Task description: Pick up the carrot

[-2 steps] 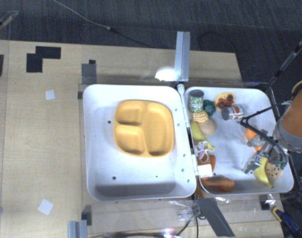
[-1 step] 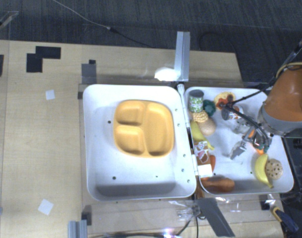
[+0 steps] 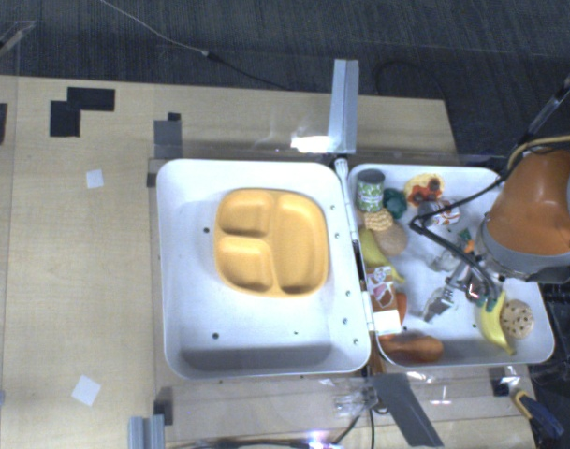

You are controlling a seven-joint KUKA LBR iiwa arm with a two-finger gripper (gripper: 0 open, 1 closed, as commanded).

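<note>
The carrot (image 3: 414, 347) is a stubby orange-brown piece lying flat along the front wall of the right bin (image 3: 537, 349). My gripper (image 3: 441, 304) hangs over the middle of that bin, pointing down and to the left, above bare white floor. It is a short way behind and to the right of the carrot, apart from it. I see nothing held in it. The arm's orange band (image 3: 537, 204) looms over the bin's right side and hides what lies under it.
The right bin is crowded: a green can (image 3: 370, 193), a cookie (image 3: 378, 221), a banana (image 3: 372, 251), a red-and-white packet (image 3: 386, 290) and a white block (image 3: 387, 322) along its left side, and another banana (image 3: 493, 321) and cookie (image 3: 517, 318) at right. The left bin holds a yellow divided tray (image 3: 270, 241).
</note>
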